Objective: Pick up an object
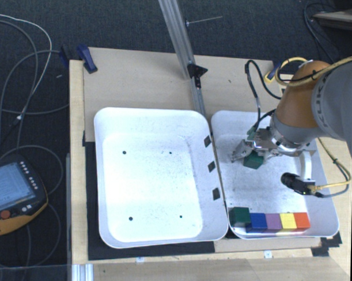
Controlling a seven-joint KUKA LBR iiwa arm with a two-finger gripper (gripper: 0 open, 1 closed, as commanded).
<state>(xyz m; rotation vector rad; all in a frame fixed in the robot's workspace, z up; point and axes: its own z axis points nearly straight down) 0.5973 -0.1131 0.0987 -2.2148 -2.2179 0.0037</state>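
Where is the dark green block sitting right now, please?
The dark green block is in the right bin, near its middle, directly at the gripper, well above the row of coloured blocks along that bin's near edge.

A pale wooden table (138, 78) stands on dark carpeted floor (28, 74). Thin cables (20, 62) loop across the floor at left, near a handheld control pendant (13, 192). A slanted aluminium rail (177, 33) crosses the table's far edge
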